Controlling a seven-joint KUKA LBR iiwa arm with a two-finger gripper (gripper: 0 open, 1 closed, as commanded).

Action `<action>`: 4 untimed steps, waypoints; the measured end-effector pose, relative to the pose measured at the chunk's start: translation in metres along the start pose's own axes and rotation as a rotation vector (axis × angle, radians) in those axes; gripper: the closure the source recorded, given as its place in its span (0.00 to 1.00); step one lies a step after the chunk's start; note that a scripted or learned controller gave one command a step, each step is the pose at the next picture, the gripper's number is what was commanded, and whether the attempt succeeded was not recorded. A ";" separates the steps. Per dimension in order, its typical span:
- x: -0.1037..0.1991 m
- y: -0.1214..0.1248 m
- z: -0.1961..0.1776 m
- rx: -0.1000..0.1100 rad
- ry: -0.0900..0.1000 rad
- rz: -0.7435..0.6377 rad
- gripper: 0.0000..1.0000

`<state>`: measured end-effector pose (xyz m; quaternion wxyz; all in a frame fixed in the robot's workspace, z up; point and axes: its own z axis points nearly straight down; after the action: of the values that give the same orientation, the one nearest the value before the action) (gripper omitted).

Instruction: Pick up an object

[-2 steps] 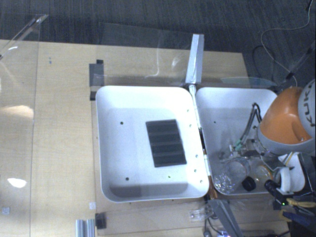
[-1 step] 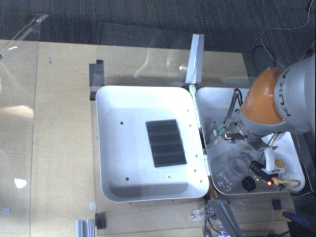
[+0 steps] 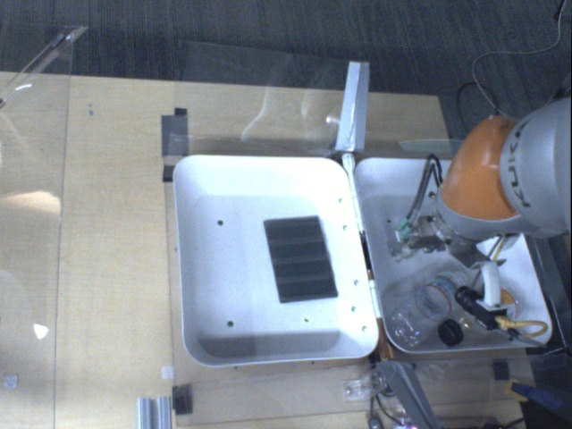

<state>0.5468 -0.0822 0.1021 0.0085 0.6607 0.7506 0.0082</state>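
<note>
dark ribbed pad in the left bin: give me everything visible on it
The dark ribbed pad is a flat rectangle, near black and matte, looking like rubber or foam. Grooves across it split it into four bands. It lies flat on the floor of the left bin, right of centre, turned slightly so its long side slants against the bin walls. It touches only the bin floor; the gripper is over the right bin, apart from it.
</note>
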 end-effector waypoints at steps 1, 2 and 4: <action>0.000 0.000 0.000 0.000 0.000 0.000 0.00; -0.036 -0.046 -0.014 0.020 0.001 0.112 0.00; -0.068 -0.063 0.011 0.009 -0.003 0.052 0.00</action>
<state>0.4932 -0.1573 0.0895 0.0063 0.6800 0.7332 0.0041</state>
